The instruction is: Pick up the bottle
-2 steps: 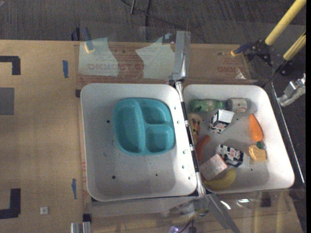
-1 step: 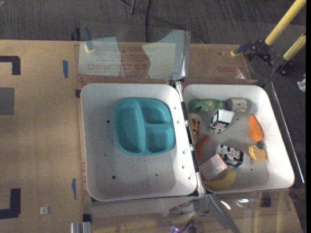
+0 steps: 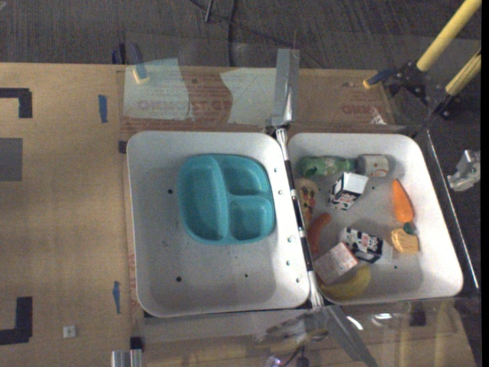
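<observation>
Bottle of green plastic (image 3: 325, 165) lies on its side in the far left corner of the right shallow white bin (image 3: 442, 228), just beside a grey can (image 3: 372, 164) and near a black-and-white carton (image 3: 348, 190), an orange carrot (image 3: 403, 201) and a yellow banana (image 3: 348, 281). The left white bin (image 3: 153, 266) holds a teal divided plate (image 3: 227, 197). Both bins sit on a pale wooden bench (image 3: 61, 205).

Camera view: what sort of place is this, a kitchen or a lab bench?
Likely a robot test bench in a lab, not a kitchen: two white bins on a taped wooden bench, toy food such as a carrot and banana, and cables on the carpet.
</observation>
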Controlling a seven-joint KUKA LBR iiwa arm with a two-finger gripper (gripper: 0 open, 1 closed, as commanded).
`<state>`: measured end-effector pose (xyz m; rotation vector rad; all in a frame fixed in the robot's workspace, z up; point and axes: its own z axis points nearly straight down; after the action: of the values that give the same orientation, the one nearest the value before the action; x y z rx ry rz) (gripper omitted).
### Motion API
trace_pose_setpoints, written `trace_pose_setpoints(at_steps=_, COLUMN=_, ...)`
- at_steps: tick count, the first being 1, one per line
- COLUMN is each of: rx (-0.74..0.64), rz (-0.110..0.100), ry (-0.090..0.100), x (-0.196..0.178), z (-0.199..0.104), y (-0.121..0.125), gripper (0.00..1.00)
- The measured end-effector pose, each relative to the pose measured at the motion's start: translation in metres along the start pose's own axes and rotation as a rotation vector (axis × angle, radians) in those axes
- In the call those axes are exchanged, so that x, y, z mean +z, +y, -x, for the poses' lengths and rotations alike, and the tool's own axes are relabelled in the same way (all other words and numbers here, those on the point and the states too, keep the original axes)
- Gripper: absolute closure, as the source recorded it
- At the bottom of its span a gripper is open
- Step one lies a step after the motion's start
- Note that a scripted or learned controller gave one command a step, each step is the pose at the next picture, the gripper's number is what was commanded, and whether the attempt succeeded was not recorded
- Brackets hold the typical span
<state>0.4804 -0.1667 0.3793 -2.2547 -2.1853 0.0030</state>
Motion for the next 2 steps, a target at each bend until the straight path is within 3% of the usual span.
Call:
trace_pose_setpoints(at_steps=1, rx=-0.101, rz=0.000, ry=0.000, x=0.0049, z=-0.0229, y=-0.0007, gripper=1.00)
trace_pose_setpoints(at_steps=2, rx=-0.101, rz=0.000, ry=0.000, x=0.0049, z=-0.0228, y=-0.0007, gripper=0.00)
